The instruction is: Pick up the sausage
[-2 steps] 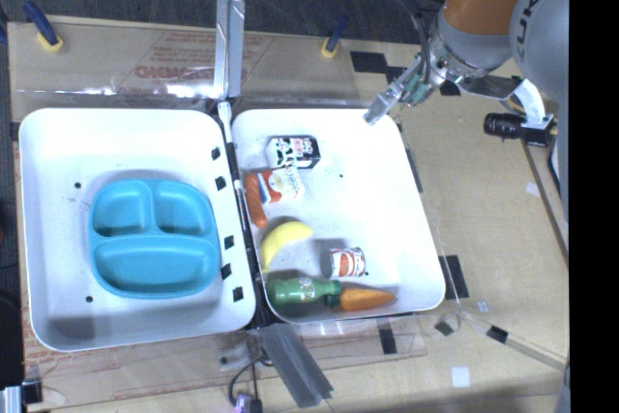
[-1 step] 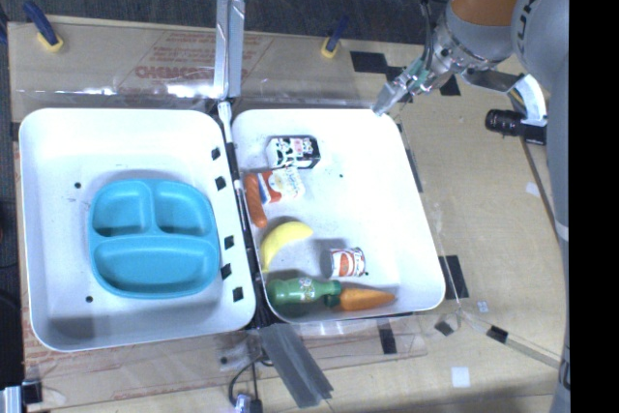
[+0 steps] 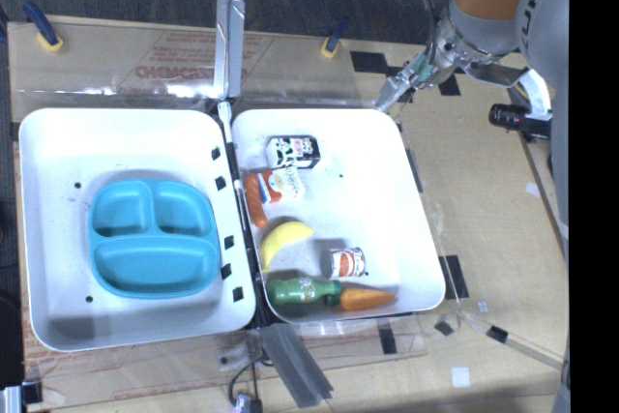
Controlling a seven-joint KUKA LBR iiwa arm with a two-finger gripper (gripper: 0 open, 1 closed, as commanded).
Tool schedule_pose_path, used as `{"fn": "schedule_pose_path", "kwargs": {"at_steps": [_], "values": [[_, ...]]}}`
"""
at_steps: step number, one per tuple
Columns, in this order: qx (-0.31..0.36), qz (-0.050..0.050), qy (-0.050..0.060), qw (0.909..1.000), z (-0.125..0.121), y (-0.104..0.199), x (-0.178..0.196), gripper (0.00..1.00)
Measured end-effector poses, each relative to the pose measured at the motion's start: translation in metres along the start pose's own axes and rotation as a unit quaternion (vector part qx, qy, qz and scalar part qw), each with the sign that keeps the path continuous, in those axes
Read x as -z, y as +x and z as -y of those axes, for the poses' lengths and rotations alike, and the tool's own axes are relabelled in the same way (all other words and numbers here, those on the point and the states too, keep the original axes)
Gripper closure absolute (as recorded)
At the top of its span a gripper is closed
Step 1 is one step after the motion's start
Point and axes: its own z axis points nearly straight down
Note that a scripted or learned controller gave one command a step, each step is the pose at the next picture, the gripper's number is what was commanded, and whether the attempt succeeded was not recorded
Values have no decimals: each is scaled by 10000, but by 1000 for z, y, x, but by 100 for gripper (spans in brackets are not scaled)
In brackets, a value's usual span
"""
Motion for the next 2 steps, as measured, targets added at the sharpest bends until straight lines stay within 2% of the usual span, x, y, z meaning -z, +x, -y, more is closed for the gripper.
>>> {"fn": "schedule_pose_path", "kwargs": {"at_steps": [1, 2], "values": [[-935, -27, 18, 9956, 14, 12, -64, 100], [-934, -26, 17, 9956, 14, 12, -63, 0]]}}
